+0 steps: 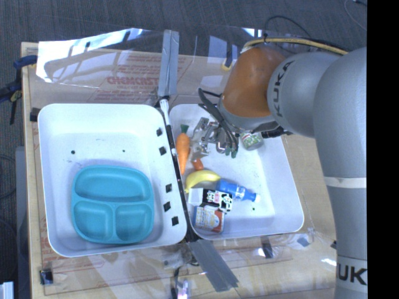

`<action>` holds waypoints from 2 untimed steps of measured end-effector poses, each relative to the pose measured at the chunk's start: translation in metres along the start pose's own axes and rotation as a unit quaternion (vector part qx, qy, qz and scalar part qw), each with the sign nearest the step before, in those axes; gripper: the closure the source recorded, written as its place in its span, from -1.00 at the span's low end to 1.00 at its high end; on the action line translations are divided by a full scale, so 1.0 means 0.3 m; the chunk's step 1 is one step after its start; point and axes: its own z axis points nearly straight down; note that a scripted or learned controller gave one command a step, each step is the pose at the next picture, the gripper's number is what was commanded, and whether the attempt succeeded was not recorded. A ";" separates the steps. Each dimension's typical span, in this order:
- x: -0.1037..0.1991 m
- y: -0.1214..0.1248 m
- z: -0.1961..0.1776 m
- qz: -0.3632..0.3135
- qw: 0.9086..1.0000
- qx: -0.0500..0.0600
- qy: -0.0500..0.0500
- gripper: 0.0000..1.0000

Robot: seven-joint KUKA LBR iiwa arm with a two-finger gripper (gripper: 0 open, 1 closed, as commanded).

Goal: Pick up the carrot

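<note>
The metal two-finger gripper (209, 140) hangs just right of the long orange carrot (182, 149); its opening is seemingly unclear, so I cannot tell.

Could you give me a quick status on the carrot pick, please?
Gripper low in right bin, beside carrot. Carrot lies against left wall, not held. Banana close below it.

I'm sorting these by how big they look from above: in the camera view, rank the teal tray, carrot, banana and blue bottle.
1. Teal tray, by far the largest.
2. Carrot, banana and blue bottle look much alike; each is partly hidden, so no ranking.
</note>
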 end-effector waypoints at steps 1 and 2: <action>0.018 0.042 0.018 -0.006 1.000 -0.007 0.009 -1.00; 0.023 0.042 -0.005 -0.007 1.000 -0.007 0.016 1.00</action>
